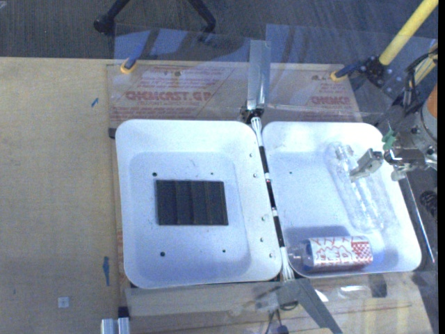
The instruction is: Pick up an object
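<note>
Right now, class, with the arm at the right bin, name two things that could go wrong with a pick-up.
1. The clear plastic bottle under the gripper is see-through and rounded, so it may be misjudged or slip away.
2. The red and white can lies on its side by the right bin front wall and may roll if nudged.

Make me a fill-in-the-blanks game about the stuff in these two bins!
1. The dark ridged block lies in the ____ bin.
2. The can with red scribbles lies on its ____.
3. The clear bottle lies in the ____ bin.
4. The pincer is over the ____.

Missing words: left; side; right; bottle
</note>
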`<state>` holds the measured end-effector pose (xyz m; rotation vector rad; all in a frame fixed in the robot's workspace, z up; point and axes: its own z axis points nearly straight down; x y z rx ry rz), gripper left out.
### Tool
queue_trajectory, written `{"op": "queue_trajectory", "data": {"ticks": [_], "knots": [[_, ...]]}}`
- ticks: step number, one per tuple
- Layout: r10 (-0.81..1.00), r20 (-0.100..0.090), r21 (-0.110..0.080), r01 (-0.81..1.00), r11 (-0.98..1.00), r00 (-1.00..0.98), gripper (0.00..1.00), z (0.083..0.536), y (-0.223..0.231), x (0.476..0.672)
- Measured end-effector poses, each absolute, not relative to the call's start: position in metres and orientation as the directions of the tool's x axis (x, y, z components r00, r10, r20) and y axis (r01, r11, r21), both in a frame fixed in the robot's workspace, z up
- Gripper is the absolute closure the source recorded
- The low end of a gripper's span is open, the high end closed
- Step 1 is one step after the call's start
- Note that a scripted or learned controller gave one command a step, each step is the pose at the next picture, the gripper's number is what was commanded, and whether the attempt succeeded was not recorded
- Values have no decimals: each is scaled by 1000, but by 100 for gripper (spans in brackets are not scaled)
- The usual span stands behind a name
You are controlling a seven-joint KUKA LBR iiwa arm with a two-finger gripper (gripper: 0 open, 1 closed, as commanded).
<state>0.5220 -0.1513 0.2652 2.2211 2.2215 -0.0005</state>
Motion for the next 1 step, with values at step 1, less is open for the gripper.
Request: {"op": "queue_trajectory", "data": {"ticks": [1], "knots": [[998,1,-2,998,-68,68,0,276,-158,485]]}}
